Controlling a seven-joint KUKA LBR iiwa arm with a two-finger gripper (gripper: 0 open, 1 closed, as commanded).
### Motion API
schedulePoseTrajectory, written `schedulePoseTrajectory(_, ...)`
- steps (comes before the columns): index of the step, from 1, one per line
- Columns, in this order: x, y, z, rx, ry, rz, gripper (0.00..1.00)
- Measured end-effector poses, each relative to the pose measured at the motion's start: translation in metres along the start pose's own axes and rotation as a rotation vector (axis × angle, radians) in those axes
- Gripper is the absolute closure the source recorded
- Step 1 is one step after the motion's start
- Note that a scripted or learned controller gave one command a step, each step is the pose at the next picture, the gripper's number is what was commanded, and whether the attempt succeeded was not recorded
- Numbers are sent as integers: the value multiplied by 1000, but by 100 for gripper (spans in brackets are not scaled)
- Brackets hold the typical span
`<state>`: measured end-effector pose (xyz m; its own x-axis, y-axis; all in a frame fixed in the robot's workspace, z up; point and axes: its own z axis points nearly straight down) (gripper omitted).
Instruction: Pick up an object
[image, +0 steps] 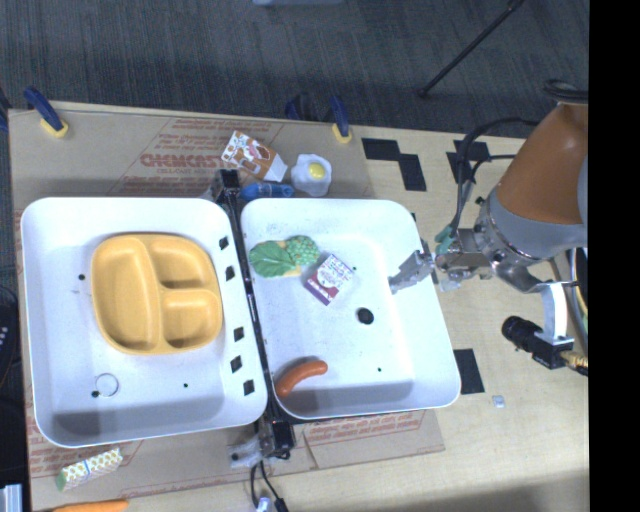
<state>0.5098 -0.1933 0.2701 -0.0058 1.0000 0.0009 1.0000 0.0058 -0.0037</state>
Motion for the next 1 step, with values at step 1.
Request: schedulePoseTrajectory(1,6,81,139,2,0,76,0)
